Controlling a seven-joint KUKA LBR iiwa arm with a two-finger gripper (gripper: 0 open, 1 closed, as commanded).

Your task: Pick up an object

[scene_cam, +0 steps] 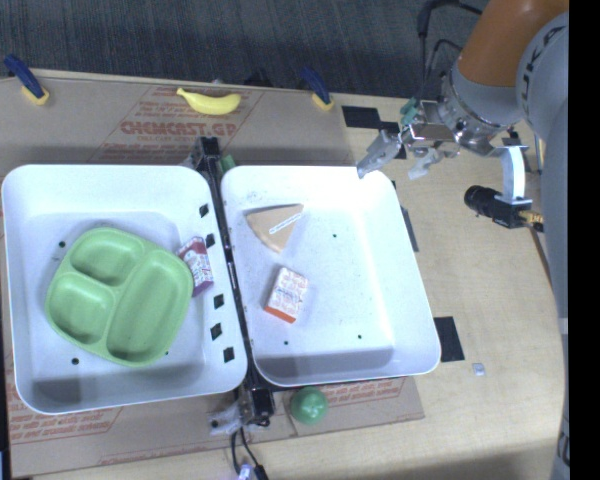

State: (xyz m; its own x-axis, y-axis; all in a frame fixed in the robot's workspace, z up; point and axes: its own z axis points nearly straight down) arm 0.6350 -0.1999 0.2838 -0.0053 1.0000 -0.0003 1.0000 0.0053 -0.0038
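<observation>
approach step: nothing picked yet, i hang above the far right corner of the right bin.

my gripper has its jaws spread apart with nothing between them, wrist tilted down and leftward from the right. the tan wedge lies in the far left part of that bin, the orange-and-white packet nearer, in the middle. next i judge i must move left over one of them, descend, then close.
</observation>
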